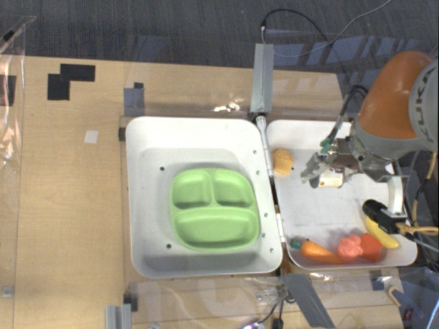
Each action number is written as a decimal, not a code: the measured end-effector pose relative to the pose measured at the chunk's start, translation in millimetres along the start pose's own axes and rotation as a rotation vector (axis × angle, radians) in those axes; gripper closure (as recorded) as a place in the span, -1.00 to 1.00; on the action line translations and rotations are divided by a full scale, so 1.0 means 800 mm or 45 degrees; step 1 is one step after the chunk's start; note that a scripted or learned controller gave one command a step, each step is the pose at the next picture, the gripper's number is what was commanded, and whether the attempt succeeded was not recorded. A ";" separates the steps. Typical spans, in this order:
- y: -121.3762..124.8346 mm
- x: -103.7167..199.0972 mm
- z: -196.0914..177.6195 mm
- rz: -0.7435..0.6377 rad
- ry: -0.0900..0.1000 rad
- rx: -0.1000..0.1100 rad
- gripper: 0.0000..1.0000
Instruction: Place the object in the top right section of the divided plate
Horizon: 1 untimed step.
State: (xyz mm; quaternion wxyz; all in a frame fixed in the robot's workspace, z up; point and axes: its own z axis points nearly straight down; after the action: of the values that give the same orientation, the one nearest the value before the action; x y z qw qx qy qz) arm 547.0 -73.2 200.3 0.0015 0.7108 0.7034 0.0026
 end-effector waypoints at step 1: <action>-0.069 0.048 0.020 -0.610 -0.001 0.003 1.00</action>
State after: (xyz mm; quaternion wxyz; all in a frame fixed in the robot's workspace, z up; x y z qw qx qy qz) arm 492.6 -33.9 184.4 0.0015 0.5235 0.8520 0.0012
